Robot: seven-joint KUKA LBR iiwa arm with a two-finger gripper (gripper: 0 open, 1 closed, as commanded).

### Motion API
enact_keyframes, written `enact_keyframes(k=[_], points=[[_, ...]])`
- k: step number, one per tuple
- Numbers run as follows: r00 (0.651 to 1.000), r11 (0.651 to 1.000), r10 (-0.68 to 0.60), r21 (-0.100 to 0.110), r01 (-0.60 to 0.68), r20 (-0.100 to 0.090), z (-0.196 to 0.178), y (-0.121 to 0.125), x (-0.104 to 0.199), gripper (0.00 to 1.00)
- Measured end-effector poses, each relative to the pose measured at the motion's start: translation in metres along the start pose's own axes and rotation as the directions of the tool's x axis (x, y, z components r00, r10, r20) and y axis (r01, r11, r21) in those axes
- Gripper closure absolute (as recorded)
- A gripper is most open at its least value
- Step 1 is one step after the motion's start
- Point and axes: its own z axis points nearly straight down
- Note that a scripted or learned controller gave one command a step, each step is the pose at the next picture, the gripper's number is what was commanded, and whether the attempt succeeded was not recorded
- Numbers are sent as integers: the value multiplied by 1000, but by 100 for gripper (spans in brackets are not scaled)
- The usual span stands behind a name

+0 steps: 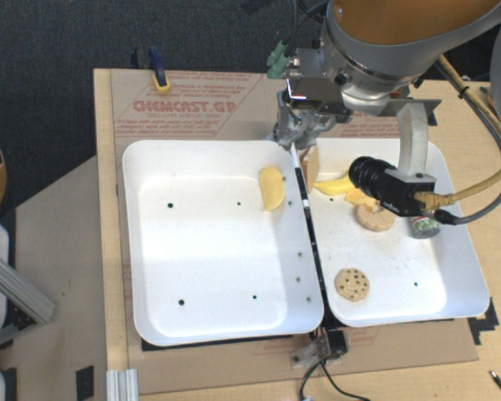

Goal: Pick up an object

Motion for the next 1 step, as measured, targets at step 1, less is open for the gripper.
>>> enact_keyframes(k=[1], points=[[1000,999,-5,34,5,11,149,-24,49,100]])
